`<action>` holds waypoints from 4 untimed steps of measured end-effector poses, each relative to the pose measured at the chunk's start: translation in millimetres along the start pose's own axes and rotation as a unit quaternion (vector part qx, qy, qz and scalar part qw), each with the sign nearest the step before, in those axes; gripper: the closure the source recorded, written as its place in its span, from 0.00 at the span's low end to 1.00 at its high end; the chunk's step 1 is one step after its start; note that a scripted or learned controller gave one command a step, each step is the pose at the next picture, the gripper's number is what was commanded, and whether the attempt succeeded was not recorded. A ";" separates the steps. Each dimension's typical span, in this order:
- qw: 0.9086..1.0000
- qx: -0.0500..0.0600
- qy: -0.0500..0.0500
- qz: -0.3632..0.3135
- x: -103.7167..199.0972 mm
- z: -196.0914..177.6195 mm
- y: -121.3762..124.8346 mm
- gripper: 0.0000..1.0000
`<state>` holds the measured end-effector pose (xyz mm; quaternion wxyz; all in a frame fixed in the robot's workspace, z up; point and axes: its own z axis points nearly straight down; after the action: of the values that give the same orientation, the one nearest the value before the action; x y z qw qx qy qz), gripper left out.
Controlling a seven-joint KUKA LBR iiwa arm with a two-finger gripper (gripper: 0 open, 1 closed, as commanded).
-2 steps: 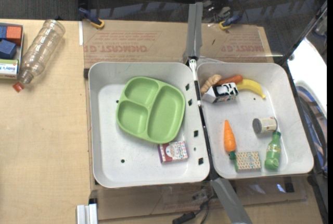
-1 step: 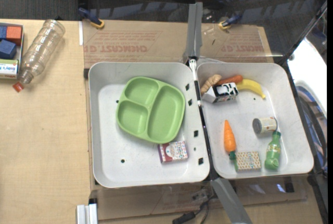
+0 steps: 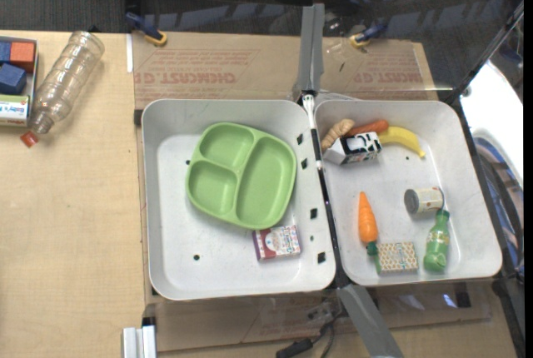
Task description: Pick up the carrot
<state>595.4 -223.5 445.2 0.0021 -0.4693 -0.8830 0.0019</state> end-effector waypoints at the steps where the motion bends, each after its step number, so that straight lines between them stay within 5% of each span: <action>1: 1.000 0.001 0.000 -0.001 -1.7 -6.2 1.8 1.00; 4: 1.000 0.003 0.001 -0.005 -6.7 -25.5 7.6 1.00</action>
<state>605.6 -224.7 470.7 0.0045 -0.4646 -0.8855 0.0044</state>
